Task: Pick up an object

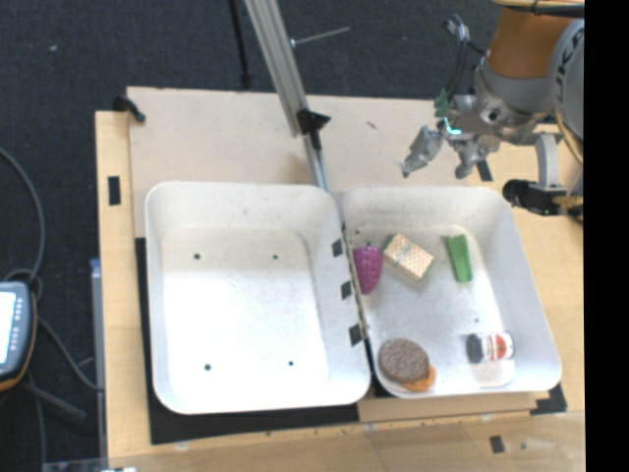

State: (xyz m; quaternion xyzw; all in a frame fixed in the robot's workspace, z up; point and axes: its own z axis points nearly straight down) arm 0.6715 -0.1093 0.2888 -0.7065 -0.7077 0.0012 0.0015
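My gripper (pixel 444 157) hangs open above the far rim of the right bin (pixel 531 293), with nothing between its fingers. In that bin lie a purple thing (pixel 368 267) near the divider, a tan patterned block (pixel 408 257), a green bar (pixel 459 259), a brown round disc on an orange base (pixel 406 363) at the near edge, and a small red, white and black can (pixel 488 347) on its side at the near right. All of them sit below and nearer than the gripper.
The left bin (pixel 246 298) stands beside the right one. A slanted metal post (pixel 285 67) rises behind the bins, ending at the divider. Bare bench board (pixel 216 136) lies beyond the bins.
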